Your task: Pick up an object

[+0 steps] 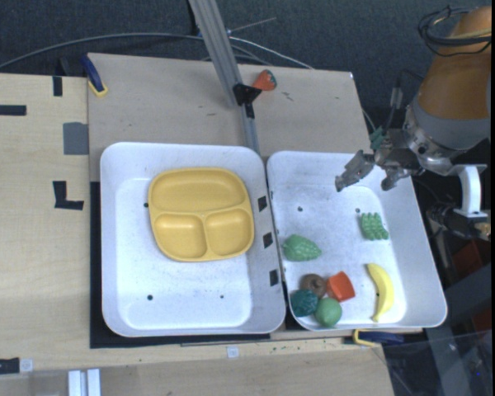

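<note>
Dark carpet surrounded a pale wooden bench (190,97) that bore two shallow white bins side by side. From the overhead camera, the left bin (124,304) held a yellow divided plate (201,213). The right bin (412,246) held a green studded block (373,226), a leafy green piece (300,247), a brown ring (313,284), an orange block (341,286), a teal lump (304,304), a light green ball (328,312) and a banana (381,290), all toward its near end. The gripper (367,174) hung over that bin's far right part, fingers spread apart with nothing between them, well apart from the objects.
</note>
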You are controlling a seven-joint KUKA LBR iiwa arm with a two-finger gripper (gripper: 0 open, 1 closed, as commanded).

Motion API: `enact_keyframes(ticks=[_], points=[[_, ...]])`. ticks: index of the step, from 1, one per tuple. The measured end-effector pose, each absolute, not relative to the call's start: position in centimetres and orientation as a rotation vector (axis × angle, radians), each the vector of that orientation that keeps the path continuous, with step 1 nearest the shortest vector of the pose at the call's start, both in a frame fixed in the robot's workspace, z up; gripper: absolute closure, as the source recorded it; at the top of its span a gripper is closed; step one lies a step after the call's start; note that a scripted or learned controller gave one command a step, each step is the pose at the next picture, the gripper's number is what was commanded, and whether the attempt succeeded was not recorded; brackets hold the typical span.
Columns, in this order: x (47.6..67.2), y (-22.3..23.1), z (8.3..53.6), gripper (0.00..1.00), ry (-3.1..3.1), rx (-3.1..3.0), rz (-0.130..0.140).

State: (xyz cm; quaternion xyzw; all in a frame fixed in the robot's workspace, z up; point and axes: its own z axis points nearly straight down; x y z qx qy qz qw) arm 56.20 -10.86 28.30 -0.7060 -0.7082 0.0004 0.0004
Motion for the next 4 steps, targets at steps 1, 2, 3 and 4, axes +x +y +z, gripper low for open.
enact_keyframes(ticks=[1, 2, 3, 4], points=[[56.2, -10.9, 28.3, 0.0, -2.224, -2.217, 0.001], [57.0, -11.1, 23.4, 0.0, -2.22, -2.217, 0.008], [57.8, -10.6, 18.2, 0.0, -2.22, -2.216, 0.007], [58.6, -10.4, 13.0, 0.0, -2.22, -2.216, 0.008]])
